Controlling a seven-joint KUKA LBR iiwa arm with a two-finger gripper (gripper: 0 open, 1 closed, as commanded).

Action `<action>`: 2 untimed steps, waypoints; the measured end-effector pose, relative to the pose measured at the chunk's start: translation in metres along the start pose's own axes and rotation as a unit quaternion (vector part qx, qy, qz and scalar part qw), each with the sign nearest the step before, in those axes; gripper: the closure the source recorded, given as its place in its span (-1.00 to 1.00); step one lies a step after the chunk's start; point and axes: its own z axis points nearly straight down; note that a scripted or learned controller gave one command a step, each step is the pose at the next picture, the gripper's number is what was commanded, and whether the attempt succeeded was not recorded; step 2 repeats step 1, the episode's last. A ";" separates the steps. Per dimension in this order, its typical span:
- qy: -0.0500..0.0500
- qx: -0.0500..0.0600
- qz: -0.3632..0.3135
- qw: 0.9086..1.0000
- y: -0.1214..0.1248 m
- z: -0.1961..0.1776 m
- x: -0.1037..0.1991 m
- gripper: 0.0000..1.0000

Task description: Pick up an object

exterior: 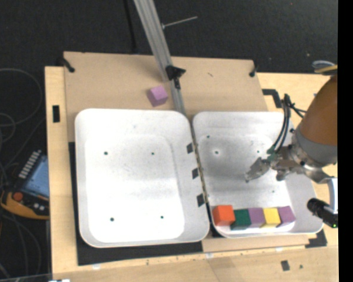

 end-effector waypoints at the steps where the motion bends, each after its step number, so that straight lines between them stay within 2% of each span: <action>1: 0.000 -0.004 -0.008 1.000 -0.018 -0.143 0.065 -1.00; 2: 0.000 -0.004 -0.008 1.000 -0.018 -0.143 0.065 -1.00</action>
